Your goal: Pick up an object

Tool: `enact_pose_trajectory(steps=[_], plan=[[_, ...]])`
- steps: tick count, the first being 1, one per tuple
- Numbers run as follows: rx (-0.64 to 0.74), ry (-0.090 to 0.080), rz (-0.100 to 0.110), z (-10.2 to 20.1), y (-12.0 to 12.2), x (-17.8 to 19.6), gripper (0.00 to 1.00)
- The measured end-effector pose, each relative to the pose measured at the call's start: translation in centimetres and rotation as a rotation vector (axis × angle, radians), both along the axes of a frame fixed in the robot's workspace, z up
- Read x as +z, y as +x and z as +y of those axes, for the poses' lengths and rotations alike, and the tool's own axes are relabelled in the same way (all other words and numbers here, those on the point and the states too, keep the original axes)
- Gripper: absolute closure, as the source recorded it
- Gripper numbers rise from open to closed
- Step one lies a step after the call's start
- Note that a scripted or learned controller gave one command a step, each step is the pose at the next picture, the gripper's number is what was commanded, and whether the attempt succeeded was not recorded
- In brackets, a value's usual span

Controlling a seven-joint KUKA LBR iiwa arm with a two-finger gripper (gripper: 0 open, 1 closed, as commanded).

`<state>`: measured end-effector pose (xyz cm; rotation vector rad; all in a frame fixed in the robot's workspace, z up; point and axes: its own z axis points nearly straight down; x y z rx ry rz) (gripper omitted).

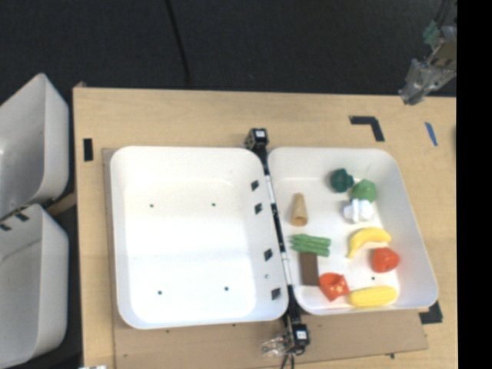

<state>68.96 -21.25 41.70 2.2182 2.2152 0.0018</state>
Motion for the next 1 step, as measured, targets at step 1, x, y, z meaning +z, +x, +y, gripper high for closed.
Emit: enact_pose_trajectory(steps=[1], plan=[[0.0, -0.001, -0.002, -1.56, 0.01, 5.37, 1.0]])
